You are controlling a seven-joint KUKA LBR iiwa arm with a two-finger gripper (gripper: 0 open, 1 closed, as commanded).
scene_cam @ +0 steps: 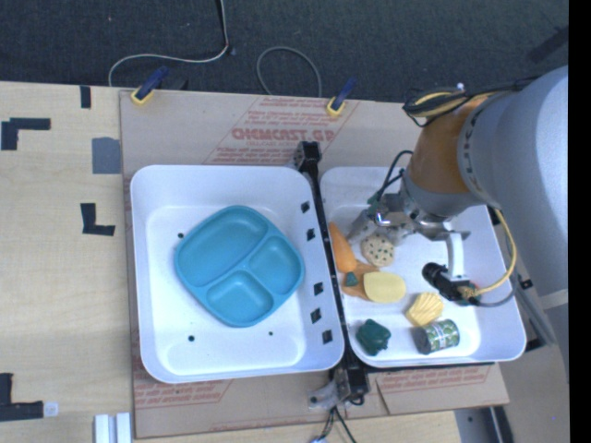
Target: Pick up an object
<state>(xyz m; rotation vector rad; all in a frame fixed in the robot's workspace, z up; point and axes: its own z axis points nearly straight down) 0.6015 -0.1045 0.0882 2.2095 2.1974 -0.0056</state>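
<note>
Cookie [377, 249] lies just under the tool [386, 221], in the right bin [499, 340]; whether the tool is spread, I cannot tell. Carrot [343, 250] beside it could get bumped.

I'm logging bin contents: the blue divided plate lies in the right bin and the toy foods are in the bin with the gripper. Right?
Not quite. The camera view shows the blue plate in the left bin. The toy foods do lie in the right bin, where the gripper is.
</note>
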